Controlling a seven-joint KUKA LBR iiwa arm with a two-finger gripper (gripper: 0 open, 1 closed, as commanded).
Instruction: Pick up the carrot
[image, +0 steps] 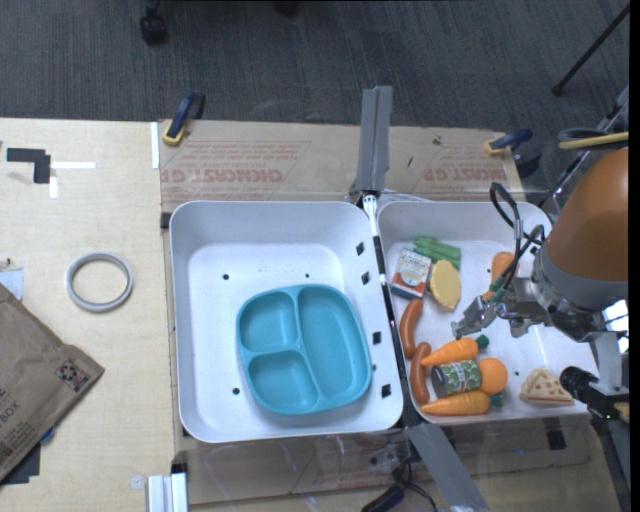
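Observation:
Two carrots lie in the right bin (530, 225). One carrot (450, 351) lies slantwise in the middle, its green top towards the right. The other carrot (455, 404) lies along the front wall. My gripper (477, 316) hangs just above and behind the upper carrot, reaching in from the right. It is open, and nothing sits between its fingers.
Packed around the carrots are a small can (457, 377), an orange (493, 373), two sausages (409, 326), a cheese wedge (545, 385), a yellow piece (445, 285), a small box (411, 272) and green beans (438, 248). The left bin holds a blue divided plate (303, 348).

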